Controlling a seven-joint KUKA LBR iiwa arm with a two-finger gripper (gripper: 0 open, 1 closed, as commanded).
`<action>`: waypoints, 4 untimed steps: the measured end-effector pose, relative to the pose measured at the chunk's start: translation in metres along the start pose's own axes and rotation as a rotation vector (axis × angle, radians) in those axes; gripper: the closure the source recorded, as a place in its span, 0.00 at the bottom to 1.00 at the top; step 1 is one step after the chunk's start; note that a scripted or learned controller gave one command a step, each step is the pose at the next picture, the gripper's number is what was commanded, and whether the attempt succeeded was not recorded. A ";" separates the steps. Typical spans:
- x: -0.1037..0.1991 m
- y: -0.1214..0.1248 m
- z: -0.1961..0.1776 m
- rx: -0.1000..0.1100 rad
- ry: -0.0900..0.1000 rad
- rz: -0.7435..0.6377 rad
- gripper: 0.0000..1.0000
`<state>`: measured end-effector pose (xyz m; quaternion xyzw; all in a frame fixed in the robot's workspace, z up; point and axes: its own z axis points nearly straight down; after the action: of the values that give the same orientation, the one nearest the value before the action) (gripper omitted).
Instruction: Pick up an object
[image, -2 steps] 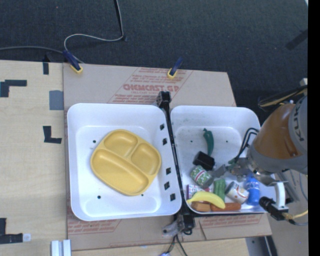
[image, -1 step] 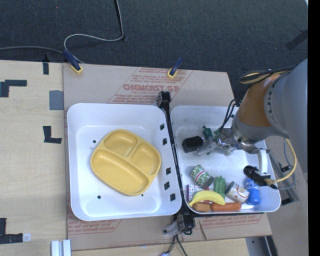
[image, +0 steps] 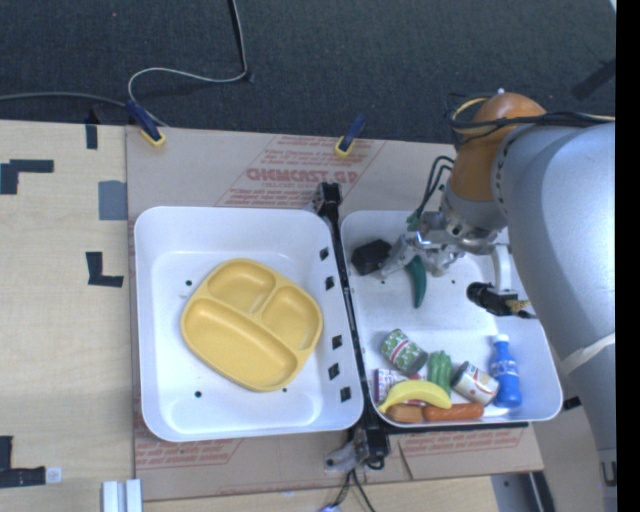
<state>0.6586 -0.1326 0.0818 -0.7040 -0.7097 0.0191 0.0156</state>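
Observation:
My gripper hangs over the back of the right bin, reaching in from the right. A slim green pepper dangles from between its fingers, pointing down toward the bin floor, and the gripper is shut on it. At the front of that bin lie a green can, a second green vegetable, a banana, a sausage, a small tin and a blue bottle.
The left bin holds a yellow divided plate. A black divider runs between the two bins. The arm's grey body covers the right side of the bench.

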 end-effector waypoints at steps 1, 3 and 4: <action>0.003 0.001 -0.010 -0.006 0.002 0.002 1.00; 0.080 -0.082 -0.163 -0.049 0.004 0.007 1.00; 0.133 -0.141 -0.181 -0.047 0.006 0.005 1.00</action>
<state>0.5253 0.0001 0.2687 -0.7061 -0.7081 0.0004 0.0009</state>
